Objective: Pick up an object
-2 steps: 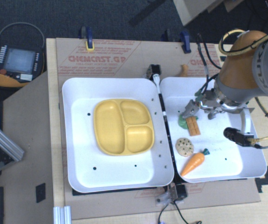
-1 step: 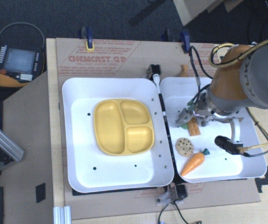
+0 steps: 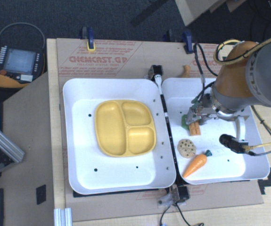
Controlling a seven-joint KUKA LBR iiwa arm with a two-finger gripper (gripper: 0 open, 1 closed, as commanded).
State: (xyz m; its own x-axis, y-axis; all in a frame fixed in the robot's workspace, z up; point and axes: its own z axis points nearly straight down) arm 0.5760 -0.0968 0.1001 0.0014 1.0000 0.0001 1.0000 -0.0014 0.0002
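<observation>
Over the right bin (image 3: 222, 169) on the worktop, the arm's claw (image 3: 195, 121) sits low by a small orange block (image 3: 194, 129) and a green piece (image 3: 185, 123); we cannot tell whether it is wide or narrow. A cookie (image 3: 186, 147) and toy carrot (image 3: 195, 164) lie nearby, and a yellow divided plate (image 3: 125, 127) rests in the left bin (image 3: 83, 166).

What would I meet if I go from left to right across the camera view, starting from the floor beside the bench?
black screen unit → yellow divided plate in the left bin → cookie in the right bin → the arm's orange band. The carrot overlaps the cookie sideways, so it is left out.
</observation>
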